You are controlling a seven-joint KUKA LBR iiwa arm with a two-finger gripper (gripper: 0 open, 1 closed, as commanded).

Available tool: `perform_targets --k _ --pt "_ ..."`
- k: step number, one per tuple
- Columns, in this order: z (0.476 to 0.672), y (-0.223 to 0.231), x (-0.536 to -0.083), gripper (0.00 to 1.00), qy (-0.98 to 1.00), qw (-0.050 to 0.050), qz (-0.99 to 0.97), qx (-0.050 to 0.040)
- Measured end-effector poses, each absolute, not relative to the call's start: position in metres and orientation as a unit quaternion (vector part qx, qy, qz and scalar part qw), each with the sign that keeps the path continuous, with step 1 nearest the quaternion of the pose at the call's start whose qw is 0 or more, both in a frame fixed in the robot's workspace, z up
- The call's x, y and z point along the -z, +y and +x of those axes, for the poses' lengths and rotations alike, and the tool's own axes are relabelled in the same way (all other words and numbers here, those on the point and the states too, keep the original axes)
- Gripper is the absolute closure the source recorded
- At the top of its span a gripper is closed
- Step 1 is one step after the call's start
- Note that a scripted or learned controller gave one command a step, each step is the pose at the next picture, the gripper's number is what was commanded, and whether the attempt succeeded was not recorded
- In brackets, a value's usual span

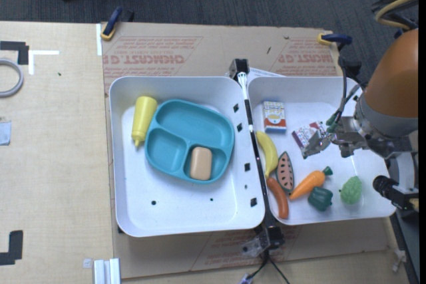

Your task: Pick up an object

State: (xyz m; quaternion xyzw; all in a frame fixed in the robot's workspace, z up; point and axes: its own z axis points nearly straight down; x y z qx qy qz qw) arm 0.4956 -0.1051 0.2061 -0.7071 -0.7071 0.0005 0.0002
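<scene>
While the pincer [318, 142] is poised in the right bin [303, 91], a crinkled snack packet [307, 136] is seen at its fingertips; whether it is gripped cannot be told; a carrot [307, 185] lies just below.

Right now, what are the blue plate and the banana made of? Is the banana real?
The blue plate looks like smooth moulded plastic: one even colour, soft shine, rounded compartments. The banana seems a plastic toy too, since its yellow is flat and spotless, though from this far I can't be sure. The carrot beside it looks equally toy-like.
</scene>
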Motion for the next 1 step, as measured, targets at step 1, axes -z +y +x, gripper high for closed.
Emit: perform_targets --k 1 --pt "0.5562 -0.0924 -0.1074 0.0 -0.722 0.0 -0.692 -0.0005"
